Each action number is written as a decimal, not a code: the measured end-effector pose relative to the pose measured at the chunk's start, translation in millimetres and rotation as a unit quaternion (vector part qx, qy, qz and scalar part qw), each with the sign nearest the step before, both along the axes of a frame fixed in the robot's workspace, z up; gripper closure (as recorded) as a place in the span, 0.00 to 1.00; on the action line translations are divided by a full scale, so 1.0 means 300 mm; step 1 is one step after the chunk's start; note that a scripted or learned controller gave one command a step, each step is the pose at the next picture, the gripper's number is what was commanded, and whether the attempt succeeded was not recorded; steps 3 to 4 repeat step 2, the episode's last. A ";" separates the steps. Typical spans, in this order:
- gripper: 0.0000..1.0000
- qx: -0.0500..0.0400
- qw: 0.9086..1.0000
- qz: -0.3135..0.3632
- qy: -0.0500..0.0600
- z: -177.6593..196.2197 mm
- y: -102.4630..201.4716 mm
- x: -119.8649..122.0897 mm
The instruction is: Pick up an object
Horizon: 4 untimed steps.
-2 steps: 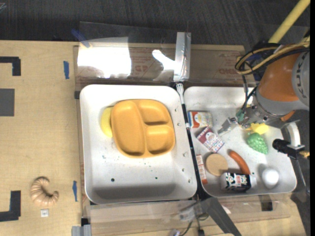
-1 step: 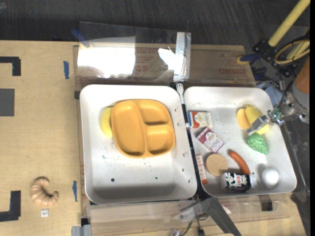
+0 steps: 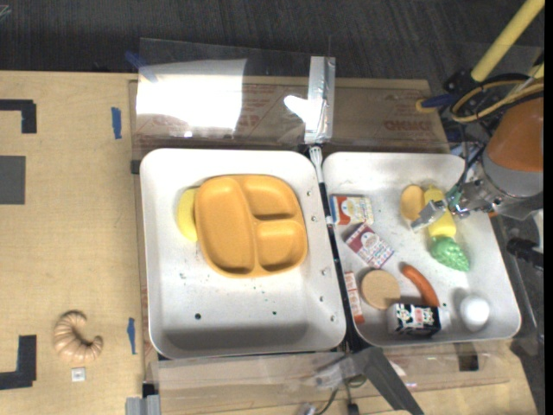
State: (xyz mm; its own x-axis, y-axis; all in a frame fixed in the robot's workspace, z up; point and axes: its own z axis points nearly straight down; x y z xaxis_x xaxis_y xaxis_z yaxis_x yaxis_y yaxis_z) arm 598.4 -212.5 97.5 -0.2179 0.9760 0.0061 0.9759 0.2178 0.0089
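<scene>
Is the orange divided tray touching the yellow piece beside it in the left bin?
Touching: the camera view shows the orange divided tray overlapping the yellow piece, no gap between them.

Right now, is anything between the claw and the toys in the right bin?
Nothing visible does. The claw hangs right over a small yellow toy piece, with the yellow rounded toy and the green bumpy toy close beside it in the right white bin.

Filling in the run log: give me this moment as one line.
arm: over right bin | gripper: low by yellow toy | grasp: none seen | orange tray: left bin
</scene>
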 end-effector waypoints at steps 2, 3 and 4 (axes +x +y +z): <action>1.00 -0.004 1.000 0.018 -0.002 0.384 0.242 0.020; 1.00 -0.004 1.000 0.018 -0.002 0.384 0.242 0.020; 1.00 -0.004 1.000 0.018 -0.002 0.384 0.242 0.020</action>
